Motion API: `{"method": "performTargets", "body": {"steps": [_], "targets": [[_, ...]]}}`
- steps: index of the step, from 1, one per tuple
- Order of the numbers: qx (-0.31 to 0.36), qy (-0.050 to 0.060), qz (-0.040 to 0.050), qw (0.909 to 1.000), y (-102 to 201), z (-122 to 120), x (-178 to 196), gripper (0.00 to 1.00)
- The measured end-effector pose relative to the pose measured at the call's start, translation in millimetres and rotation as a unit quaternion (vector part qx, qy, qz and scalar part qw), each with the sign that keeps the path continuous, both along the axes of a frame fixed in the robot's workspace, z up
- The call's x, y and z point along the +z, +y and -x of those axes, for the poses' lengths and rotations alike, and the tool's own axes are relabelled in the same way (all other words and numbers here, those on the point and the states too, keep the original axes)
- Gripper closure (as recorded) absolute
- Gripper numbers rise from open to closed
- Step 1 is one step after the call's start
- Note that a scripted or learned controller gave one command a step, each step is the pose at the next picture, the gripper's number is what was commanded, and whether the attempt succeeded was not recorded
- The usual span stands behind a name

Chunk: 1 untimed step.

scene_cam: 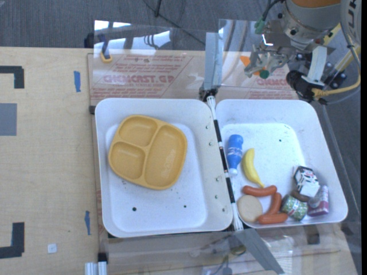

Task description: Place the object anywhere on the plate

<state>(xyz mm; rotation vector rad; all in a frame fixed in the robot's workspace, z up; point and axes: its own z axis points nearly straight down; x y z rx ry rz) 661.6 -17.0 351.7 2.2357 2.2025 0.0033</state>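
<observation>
A yellow divided plate (148, 151) lies in the left white bin (195, 213), toward its upper left. The right bin (287, 116) holds a blue bottle (234, 152), a yellow banana (251, 166), red sausages (259, 191) and a round tan cookie (250, 208). My gripper (261, 65) hangs high above the right bin's back edge, well apart from every object. I see nothing held in it.
At the right bin's front right corner sit a green can (294, 207), a brown and white carton (307, 182) and a small pink bottle (321, 202). A clear panel (143, 76) stands behind the bins. Wooden bench (40, 153) extends left.
</observation>
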Motion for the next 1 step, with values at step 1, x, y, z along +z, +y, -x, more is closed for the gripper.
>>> {"method": "performTargets", "body": {"steps": [1], "targets": [[-0.007,0.002,-0.0004,1.0,7.5,66.5,-81.1,1.0]]}}
